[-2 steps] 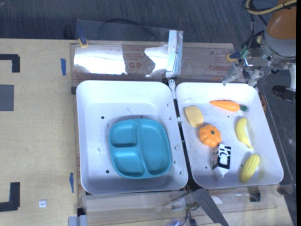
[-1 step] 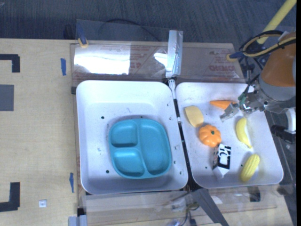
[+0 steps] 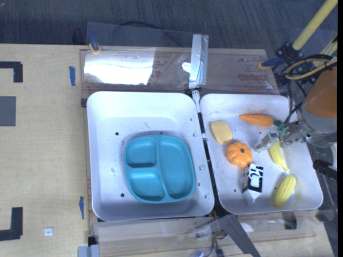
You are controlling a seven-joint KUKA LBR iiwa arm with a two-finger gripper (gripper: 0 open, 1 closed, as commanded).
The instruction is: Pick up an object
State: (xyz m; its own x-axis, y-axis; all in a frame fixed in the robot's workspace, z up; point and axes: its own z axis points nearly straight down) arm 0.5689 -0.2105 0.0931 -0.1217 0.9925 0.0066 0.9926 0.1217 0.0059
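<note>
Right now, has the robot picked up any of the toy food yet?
Not yet. The gripper is down in the right bin, beside the banana and just below the carrot, but nothing shows between its fingers. The pumpkin, corn and carton lie untouched. Grabbing and lifting one is left.

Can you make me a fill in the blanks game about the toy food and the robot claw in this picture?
1. The blue tray with three sections sits in the ____ bin.
2. The small round orange toy is a ____.
3. The carrot lies in the ____ bin.
4. The claw reaches in right above the yellow ____.

Missing words: left; pumpkin; right; banana
</note>
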